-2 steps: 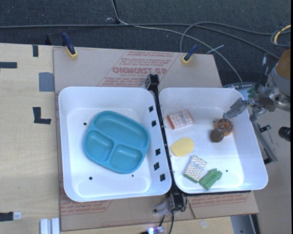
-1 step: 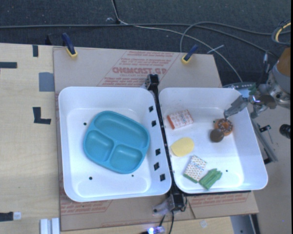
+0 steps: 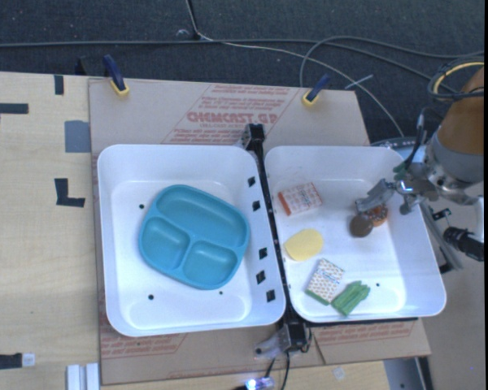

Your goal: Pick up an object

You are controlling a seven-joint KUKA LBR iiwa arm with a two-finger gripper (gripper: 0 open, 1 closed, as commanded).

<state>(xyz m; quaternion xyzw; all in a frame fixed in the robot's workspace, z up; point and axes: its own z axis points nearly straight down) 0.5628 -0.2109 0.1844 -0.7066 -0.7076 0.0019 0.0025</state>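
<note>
My gripper (image 3: 372, 210) hangs over the right part of the right bin (image 3: 407, 299), reaching in from the arm at the right edge. Just below its tips lies a small brown round object (image 3: 360, 227), close to or touching the fingers; a hold on it cannot be made out. In the same bin are an orange-and-white packet (image 3: 299, 198), a yellow oval piece (image 3: 303, 244), a patterned square packet (image 3: 324, 279) and a green object (image 3: 350, 296).
The left bin (image 3: 122, 299) holds a blue divided plate (image 3: 193, 236). A black divider with clips (image 3: 262, 218) runs between the bins. Cables loop over the dark floor behind the bench, and two clamps (image 3: 114, 76) pin the cardboard base.
</note>
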